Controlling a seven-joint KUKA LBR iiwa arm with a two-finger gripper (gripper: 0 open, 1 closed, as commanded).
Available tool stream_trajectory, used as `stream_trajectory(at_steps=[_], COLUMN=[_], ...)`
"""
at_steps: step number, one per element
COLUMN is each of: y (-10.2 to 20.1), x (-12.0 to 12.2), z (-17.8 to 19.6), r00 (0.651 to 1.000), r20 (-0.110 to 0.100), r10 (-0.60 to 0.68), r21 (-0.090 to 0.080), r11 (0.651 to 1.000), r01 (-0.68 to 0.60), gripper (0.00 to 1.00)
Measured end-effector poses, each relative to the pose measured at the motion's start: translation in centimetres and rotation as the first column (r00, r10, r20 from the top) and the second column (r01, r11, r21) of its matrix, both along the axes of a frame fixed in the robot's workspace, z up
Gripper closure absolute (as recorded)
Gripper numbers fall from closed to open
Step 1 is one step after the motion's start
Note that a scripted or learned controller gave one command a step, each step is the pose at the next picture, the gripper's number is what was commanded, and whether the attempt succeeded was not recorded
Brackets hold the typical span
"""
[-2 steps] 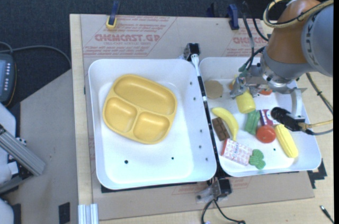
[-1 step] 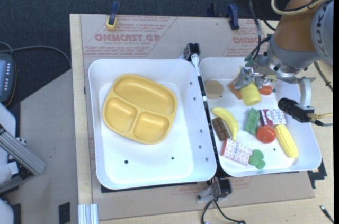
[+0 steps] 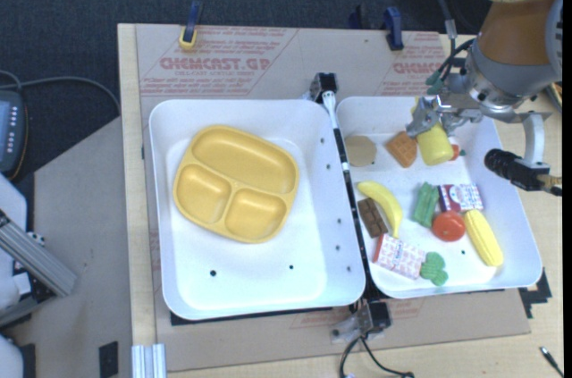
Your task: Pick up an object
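Observation:
The right bin (image 3: 518,224) holds several toy foods. A yellow pepper-like piece (image 3: 436,147) lies at its far side next to an orange cracker (image 3: 402,150) and a brown round cookie (image 3: 361,151). My gripper (image 3: 429,112) hangs at the yellow piece's far edge, directly over it; the view does not show whether it touches. Nearer the front lie a banana (image 3: 382,203), a chocolate bar (image 3: 371,217), a green vegetable (image 3: 424,203), a red-and-white packet (image 3: 461,197), a tomato (image 3: 449,227), a corn cob (image 3: 483,239), a pink packet (image 3: 398,256) and broccoli (image 3: 434,269).
The left bin (image 3: 179,278) carries a yellow divided plate (image 3: 235,182). A black fitting (image 3: 514,169) juts over the right bin's right rim. Clamps (image 3: 189,26) (image 3: 392,27) grip the board's far edge. The bins' shared wall (image 3: 344,189) runs between them.

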State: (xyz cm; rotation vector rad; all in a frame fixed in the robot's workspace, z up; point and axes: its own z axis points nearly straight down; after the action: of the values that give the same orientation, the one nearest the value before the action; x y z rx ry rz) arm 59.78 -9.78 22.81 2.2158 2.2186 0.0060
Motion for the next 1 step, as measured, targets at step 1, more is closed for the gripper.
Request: stream_trajectory(at_steps=[1], y=[3.76], x=[3.27], z=[-0.24], r00=[1.0], r20=[-0.002], r10=[0.003], r21=[0.001], r11=[1.0], r01=[-0.003], gripper=[1.0])
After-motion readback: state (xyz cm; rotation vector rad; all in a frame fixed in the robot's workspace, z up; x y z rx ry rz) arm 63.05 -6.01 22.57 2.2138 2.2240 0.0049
